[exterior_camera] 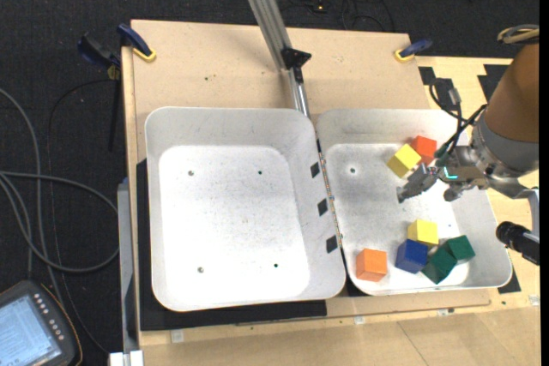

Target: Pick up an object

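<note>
Several coloured blocks lie in the right bin (360, 210). A yellow block (403, 160) and a red-orange block (424, 147) sit near the bin's back. Toward the front lie another yellow block (422, 231), a blue block (412, 255), two green blocks (461, 249) (440, 267) and an orange block (371, 264). My gripper (431, 187) hangs over the right bin, just right of and below the back yellow block, above the front cluster. Its fingers stand open with nothing between them.
The left bin (227, 201) sits beside the right one, sharing a middle wall with black clips. A slanted metal pole (262, 0) crosses the back of the bench. Blue-and-yellow clamps (137, 43) (412, 49) hold the bench's back corners.
</note>
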You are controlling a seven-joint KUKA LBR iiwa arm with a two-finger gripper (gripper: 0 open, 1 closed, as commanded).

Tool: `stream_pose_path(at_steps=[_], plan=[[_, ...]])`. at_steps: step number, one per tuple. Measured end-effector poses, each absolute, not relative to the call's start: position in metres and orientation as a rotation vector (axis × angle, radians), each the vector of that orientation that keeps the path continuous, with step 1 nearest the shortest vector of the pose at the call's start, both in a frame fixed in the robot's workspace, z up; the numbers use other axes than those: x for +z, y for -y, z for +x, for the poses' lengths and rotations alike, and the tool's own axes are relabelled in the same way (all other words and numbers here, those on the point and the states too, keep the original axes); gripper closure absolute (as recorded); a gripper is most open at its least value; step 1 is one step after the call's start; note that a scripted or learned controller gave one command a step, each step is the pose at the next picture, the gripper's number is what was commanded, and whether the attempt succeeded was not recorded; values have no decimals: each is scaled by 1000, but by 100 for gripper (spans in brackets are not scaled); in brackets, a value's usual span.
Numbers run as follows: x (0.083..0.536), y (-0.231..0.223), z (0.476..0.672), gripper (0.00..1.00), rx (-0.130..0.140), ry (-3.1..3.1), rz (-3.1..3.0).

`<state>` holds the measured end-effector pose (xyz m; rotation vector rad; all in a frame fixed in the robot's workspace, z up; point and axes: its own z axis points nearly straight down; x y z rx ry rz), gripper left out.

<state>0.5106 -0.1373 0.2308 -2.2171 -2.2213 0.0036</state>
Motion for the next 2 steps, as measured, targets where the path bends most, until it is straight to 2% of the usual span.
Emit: stream_pose_path(at_steps=[1, 2], plan=[[233, 137, 511, 0, 0, 2221, -2222], [187, 138, 518, 0, 4, 2218, -2220]])
